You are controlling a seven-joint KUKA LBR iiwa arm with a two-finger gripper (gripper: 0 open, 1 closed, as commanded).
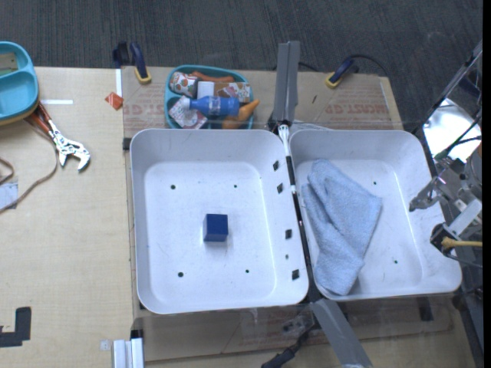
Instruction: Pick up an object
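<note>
Cube (216, 228) sits mid left bin (153, 282), well left of cloth (341, 225). Looks small, rigid, light; flat opposite sides should suit a top-down grip. My pincer (449, 213) is at the right bin's far edge; state unclear, can't tell.

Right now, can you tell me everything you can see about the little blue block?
The blue block is a small cube, dark blue and plain on every face that shows, smooth and hard-looking, maybe wood or plastic. It sits flat on the floor of the left bin, near its middle, turned almost square to the bin's walls. Only the white bin floor touches it. It looks whole and undamaged.
</note>
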